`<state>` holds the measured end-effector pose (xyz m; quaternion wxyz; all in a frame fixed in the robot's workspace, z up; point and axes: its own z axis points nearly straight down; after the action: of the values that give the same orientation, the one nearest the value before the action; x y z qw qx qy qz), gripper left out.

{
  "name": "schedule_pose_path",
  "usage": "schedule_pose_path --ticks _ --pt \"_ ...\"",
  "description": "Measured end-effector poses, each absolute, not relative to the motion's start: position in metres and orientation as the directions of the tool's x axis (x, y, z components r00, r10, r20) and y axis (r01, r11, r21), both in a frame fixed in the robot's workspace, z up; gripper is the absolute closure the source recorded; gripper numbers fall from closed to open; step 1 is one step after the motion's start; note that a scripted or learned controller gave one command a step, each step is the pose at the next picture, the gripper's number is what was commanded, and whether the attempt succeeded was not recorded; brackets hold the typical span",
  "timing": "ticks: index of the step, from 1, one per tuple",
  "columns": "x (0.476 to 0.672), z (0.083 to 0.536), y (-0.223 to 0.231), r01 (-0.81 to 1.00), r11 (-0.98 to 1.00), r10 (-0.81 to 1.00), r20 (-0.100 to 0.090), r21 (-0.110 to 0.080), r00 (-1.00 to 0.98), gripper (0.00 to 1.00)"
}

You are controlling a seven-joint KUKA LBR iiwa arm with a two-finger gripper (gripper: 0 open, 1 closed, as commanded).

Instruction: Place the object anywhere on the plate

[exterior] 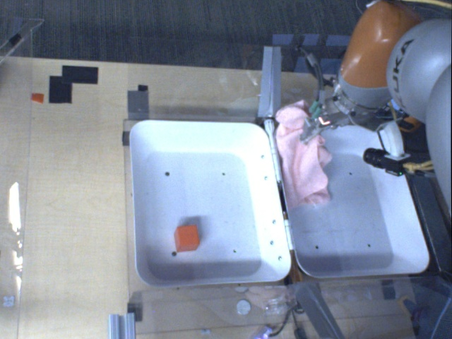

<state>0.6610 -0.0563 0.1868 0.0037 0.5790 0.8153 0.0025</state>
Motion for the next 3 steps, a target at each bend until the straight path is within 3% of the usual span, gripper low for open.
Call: schedule_pose_path --ticks 1,2,3 --pt "0.663 0.227 -0.054 0.942 0.336 0.942 -0.004 0.009 -0.336 1.0" --pt "0.634 0.235 -0.007 0.734 0.68 0.734 -0.006 0.007 -0.68 1.0" --pt "0.612 0.238 0.049 0.409 0.912 0.409 -0.008 0.005 -0.912 1.0"
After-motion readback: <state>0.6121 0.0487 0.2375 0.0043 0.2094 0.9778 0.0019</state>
